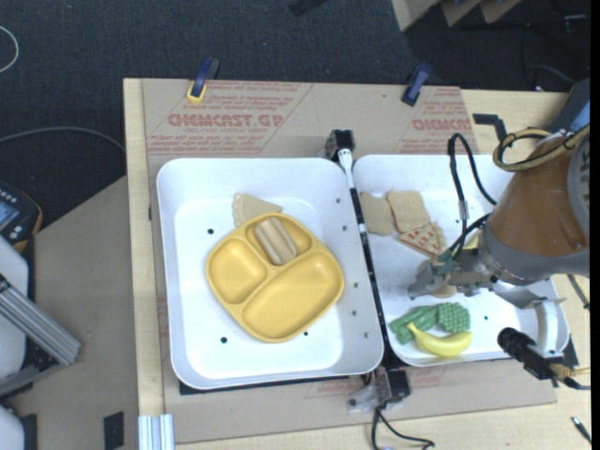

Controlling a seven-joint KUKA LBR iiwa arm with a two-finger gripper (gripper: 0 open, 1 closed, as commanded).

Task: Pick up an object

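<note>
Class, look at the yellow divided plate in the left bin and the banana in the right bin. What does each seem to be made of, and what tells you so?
Yellow divided plate: probably moulded plastic, with even colour, soft sheen and rounded compartment ridges.
Banana: likely a plastic toy, uniformly bright yellow and smooth, though too small to be sure.
</note>
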